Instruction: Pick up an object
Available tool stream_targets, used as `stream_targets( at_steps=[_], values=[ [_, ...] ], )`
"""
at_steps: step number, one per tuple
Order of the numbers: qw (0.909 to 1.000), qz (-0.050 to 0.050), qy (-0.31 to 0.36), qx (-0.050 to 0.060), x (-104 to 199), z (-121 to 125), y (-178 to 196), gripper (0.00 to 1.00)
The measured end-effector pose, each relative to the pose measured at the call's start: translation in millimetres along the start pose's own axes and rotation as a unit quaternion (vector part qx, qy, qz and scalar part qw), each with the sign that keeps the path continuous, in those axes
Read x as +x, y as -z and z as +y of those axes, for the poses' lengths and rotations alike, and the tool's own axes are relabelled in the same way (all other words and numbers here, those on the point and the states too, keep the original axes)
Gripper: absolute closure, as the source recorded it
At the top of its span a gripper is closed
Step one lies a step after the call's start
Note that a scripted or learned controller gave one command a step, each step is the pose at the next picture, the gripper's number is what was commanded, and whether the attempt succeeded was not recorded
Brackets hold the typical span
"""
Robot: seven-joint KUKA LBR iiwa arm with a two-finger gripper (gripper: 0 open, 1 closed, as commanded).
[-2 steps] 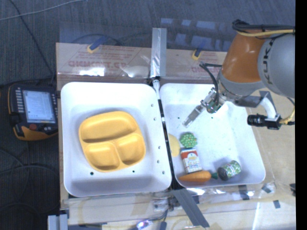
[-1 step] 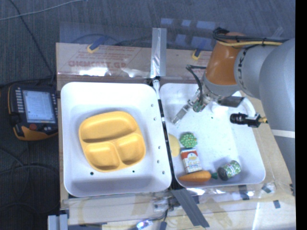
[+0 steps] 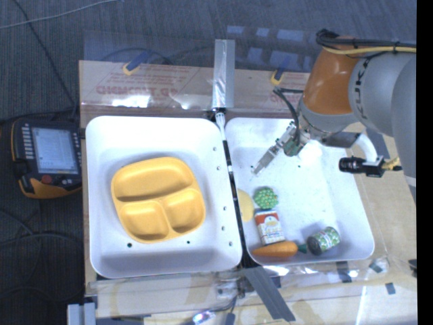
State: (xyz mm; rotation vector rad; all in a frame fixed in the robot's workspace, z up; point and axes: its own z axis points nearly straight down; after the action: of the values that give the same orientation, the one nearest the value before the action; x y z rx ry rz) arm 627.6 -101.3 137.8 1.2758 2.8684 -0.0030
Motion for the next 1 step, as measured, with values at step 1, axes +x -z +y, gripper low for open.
stream_targets(
  at_steps=[1],
  values=[
    [0.9966,0.003,-0.082,0.001,-74.4,-17.5,-49.6,0.0]
  ],
)
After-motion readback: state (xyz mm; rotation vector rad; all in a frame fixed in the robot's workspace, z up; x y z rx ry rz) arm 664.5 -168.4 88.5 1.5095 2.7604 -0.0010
